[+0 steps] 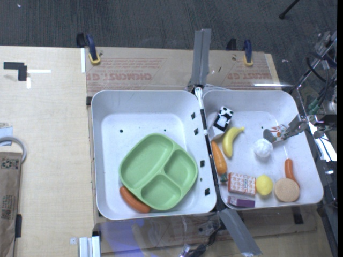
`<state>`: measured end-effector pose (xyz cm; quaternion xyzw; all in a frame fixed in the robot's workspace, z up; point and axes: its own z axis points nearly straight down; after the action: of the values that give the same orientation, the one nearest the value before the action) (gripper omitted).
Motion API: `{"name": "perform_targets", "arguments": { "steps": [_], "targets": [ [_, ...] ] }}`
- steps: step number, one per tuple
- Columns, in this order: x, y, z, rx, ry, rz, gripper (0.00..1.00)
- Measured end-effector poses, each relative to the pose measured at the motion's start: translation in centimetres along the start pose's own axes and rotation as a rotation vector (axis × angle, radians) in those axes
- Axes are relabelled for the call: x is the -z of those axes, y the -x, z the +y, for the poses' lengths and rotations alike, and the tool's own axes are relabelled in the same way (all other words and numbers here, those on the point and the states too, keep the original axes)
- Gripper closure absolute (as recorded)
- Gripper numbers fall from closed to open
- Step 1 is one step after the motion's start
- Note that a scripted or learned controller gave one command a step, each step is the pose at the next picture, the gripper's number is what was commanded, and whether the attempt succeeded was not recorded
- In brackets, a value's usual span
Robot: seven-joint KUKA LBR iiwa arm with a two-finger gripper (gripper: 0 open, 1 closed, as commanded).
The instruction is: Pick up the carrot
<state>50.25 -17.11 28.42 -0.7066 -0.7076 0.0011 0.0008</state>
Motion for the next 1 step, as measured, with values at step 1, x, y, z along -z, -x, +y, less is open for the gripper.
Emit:
{"name": "perform_targets", "arguments": {
  "steps": [1],
  "targets": [
    [-18.91, -3.08, -2.2, 0.076, 0.01, -0.002, 0.0]
  ]
}}
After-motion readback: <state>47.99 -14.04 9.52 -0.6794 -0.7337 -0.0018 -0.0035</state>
